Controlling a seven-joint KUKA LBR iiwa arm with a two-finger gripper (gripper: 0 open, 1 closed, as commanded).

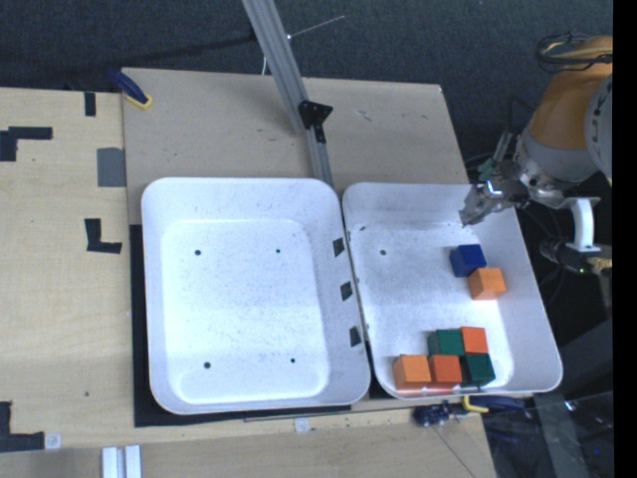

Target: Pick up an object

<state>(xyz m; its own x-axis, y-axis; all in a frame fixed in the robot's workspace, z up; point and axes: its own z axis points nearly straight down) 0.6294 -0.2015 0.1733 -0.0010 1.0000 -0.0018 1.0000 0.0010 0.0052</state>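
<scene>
A wooden bench [249, 118] is seen across the frame, with dark carpet [149, 13] along the top. Black tape marks [25, 139] and a grey patch [110, 165] are placed on a lighter board [55, 297] at the left. A blue and yellow clamp [130, 88] is seen at the upper left. A grey metal pole [279, 53] is slanted down from the top centre, with a black bracket [315, 115] fixed to it. A black mat [137, 317] is laid under the bins. Dark cables [557, 43] are looped at the upper right.
</scene>
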